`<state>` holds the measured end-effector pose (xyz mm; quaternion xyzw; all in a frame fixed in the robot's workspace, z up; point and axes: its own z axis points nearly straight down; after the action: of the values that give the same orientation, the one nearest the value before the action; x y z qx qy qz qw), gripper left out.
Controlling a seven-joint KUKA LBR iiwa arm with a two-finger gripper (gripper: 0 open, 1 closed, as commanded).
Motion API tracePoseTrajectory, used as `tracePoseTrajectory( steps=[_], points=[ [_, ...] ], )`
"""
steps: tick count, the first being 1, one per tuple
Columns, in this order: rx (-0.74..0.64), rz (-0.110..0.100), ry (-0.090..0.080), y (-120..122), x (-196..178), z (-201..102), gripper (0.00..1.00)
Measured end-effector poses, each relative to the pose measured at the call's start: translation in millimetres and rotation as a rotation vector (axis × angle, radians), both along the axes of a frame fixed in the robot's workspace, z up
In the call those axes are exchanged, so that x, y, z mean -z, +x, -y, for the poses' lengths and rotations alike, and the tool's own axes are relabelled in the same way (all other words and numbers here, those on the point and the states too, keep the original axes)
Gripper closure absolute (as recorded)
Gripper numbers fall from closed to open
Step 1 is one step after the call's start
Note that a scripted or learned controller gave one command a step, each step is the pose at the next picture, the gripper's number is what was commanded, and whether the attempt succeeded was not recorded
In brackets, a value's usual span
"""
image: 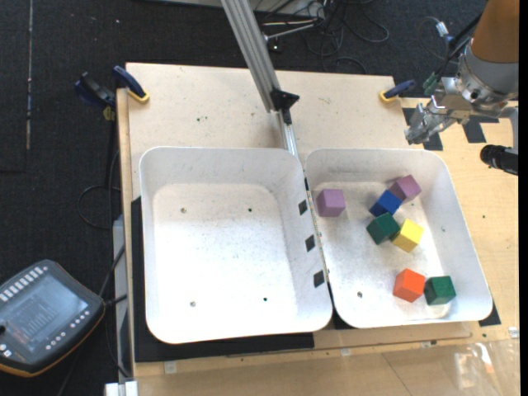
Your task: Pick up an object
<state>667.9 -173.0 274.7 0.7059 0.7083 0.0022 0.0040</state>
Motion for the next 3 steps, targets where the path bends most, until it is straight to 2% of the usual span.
tracePoseTrajectory(
  steps=[1, 2, 3],
  points=[
    [-0.003, -0.009, 0.003, -3.5, -0.7, -45.2, 1.00],
    [-0.005, -0.009, 0.005, -11.0, -2.5, -105.2, 1.00],
    [-0.004, -0.010, 0.004, -23.8, -3.6, -152.8, 1.00]
  ],
)
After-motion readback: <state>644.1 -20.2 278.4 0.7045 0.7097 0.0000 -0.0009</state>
